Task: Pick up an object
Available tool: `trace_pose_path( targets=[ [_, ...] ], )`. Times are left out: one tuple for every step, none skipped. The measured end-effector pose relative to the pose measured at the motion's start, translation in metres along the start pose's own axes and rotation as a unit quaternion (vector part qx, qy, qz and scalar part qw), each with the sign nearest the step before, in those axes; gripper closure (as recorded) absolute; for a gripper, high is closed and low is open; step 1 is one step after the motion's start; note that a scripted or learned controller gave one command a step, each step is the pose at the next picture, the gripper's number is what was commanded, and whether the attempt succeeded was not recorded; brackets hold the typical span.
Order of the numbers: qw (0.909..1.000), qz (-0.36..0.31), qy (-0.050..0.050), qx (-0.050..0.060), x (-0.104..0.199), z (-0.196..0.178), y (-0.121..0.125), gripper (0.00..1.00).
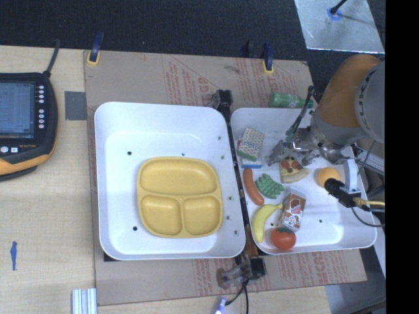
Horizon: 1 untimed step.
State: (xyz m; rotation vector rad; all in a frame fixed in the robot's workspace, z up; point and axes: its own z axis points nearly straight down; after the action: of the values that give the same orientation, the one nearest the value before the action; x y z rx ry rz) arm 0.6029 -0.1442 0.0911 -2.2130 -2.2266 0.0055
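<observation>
Tool (286, 150) fingers' state indiscernible

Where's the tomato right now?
The tomato lies in the right bin near its front edge, touching the small carton and just right of the banana.

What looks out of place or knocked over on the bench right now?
Only one thing stands out: a green object lies on the cardboard beyond the right bin, outside its far rim, while the other small items sit inside that bin. The yellow tray lies flat in the left bin. Nothing looks spilled or broken.
</observation>
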Motion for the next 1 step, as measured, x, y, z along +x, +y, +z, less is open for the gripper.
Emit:
trace_pose_path(
  targets=[
    [1.0, -0.001, 0.0, 0.0, -0.0008, -0.0109, 0.0003, 1.0]
  ],
)
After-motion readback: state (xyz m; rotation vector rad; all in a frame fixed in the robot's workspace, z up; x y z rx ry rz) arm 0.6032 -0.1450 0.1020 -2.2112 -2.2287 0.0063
